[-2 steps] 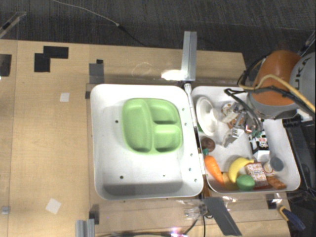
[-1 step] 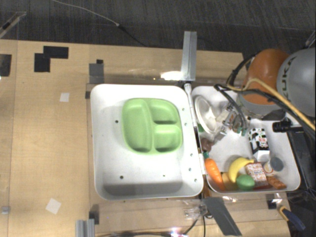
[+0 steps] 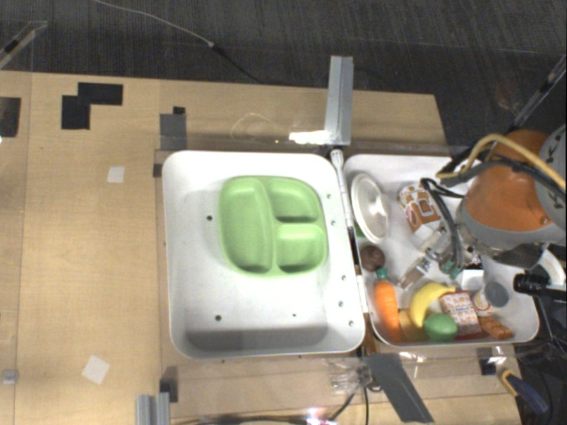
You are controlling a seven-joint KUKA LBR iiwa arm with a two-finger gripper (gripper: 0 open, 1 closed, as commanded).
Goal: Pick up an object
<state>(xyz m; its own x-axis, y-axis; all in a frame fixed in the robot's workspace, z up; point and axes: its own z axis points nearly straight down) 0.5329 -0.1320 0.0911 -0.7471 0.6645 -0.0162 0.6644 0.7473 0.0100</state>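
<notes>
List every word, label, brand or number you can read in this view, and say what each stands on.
No text reads clearly.
Snack packet, right bin: brown and white print, too blurred to read.
Small packet beside the banana: red and white label, too small to read.
Black squares on the bench: plain marks, no letters.

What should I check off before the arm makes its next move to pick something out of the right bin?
1. Gripper over the right bin: ok.
2. Object between the fingers: cannot tell, cables and wrist block the view.
3. Targets within reach: ok, banana, carrot and green fruit lie near the front.
4. Clutter: not ok, those items crowd together and touch.
5. Metal bowl clear of the gripper: ok.
6. Green divided tray in the left bin: ok.
</notes>
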